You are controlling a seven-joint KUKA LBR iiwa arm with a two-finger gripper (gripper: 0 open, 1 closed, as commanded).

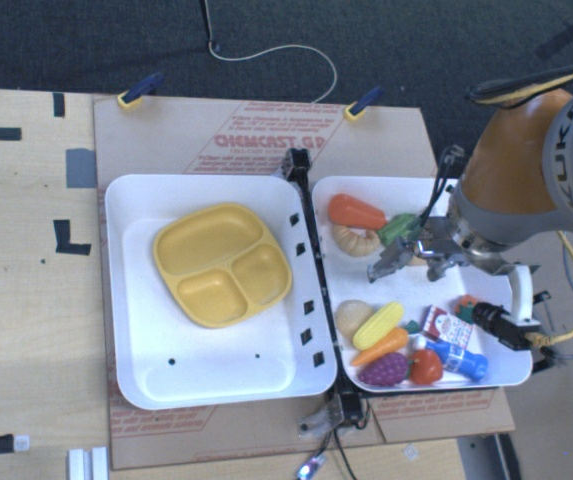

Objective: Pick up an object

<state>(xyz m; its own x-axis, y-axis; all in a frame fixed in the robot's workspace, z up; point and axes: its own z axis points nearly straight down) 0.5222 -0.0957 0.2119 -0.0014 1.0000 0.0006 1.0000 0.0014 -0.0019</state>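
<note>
My gripper (409,261) hangs over the upper middle of the right bin (486,380), and its two dark fingers are spread open with nothing between them. Just left of it lie a beige bun-like toy (356,240), a red-orange pepper (355,211) and a green toy (398,227). Below it, toward the bin's front, lie a beige lump (352,316), a yellow corn cob (379,322), an orange carrot (382,345), purple grapes (386,370), a red tomato (426,367), a blue bottle (460,360) and a red-and-white carton (447,326).
A yellow divided plate (223,263) lies in the left bin (136,368). A black divider rail (311,268) runs between the bins. The grey-and-orange arm (516,178) covers the right bin's upper right corner. A black cable fitting (501,326) sits at that bin's right rim.
</note>
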